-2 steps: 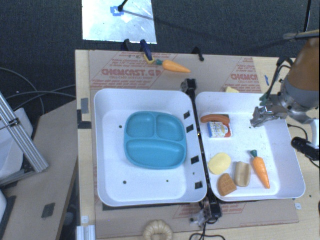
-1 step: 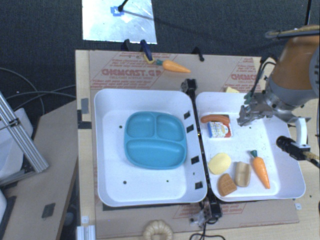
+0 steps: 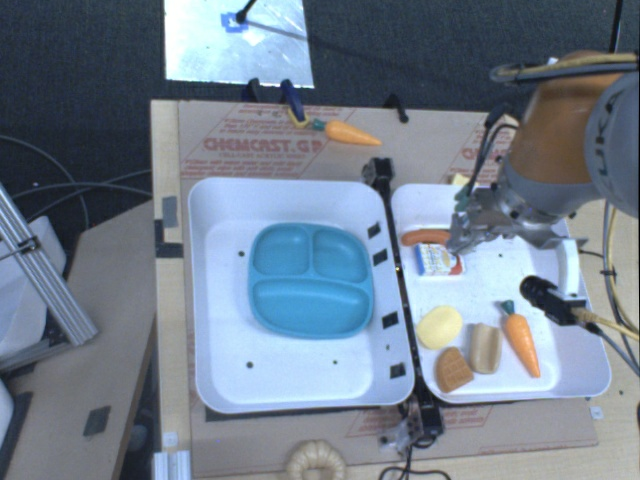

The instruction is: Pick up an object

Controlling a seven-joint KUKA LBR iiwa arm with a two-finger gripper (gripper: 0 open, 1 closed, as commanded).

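Note:
My gripper [image 3: 461, 244] hangs low over the back left part of the right bin [image 3: 580, 368]. It sits right at the edge of a small white and blue packet [image 3: 434, 260] with a red mark. An orange-red sausage [image 3: 424, 236] lies just left of the gripper. Toward the front of that bin lie a yellow lemon [image 3: 440, 326], a brown bread piece [image 3: 453, 369], a beige piece [image 3: 486, 348] and a carrot [image 3: 521, 342]. I see nothing lifted off the bin floor.
The left bin [image 3: 215, 268] holds a blue divided plate [image 3: 308, 278]. A second carrot [image 3: 347, 133] lies on the cardboard behind the bins. A dark divider [image 3: 395, 278] runs between the two bins. The arm comes in from the right, above the right bin.

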